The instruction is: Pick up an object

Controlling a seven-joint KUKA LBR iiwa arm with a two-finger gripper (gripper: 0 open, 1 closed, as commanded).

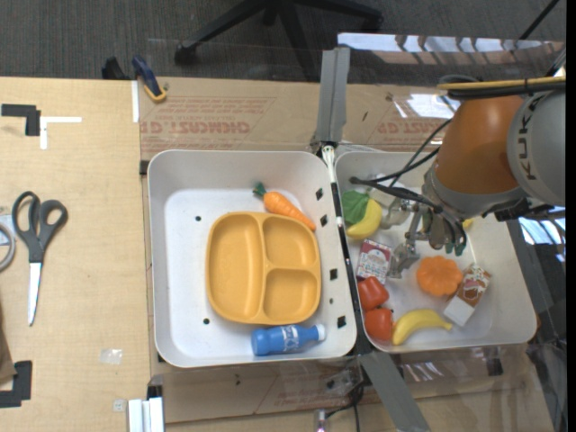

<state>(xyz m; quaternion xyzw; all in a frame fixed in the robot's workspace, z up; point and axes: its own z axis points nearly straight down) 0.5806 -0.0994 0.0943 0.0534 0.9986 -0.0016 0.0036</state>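
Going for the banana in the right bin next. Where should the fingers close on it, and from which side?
Grip the banana across its thick middle, coming straight down from above. It lies flat, curving along the right bin's near wall, with the red pepper against its left end, so the middle offers the freest sides. The gripper sits above it.

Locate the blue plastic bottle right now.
The blue plastic bottle lies on its side in the left white bin, along its near edge, just below the yellow divided plate in the camera view.
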